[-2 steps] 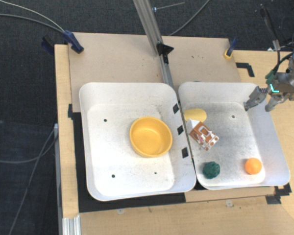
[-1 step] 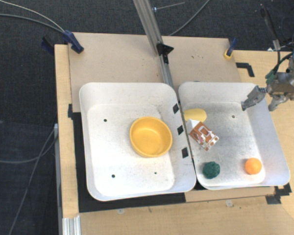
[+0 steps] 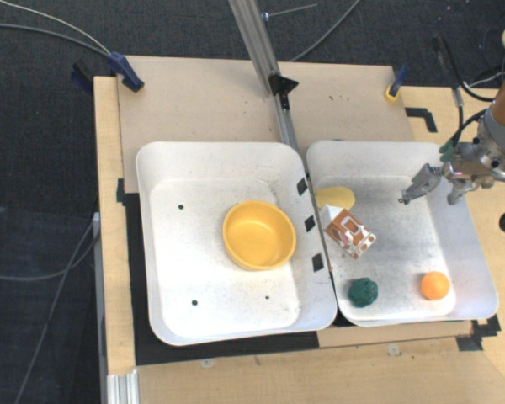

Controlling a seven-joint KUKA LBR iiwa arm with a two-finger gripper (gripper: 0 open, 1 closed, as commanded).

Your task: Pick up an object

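My gripper hovers over the upper right part of the right bin, open, with nothing between its fingers. Below it in that bin lie a pale yellow rounded object against the left wall, a red-and-white patterned box just under it, a dark green ball near the front, and an orange ball at the front right. The left bin holds a yellow bowl, upright near its middle.
A metal pole slants from the top down to the gap between the bins. Blue clamps and a yellow clamp hold the bench board's back corners. Cables trail over the dark floor behind.
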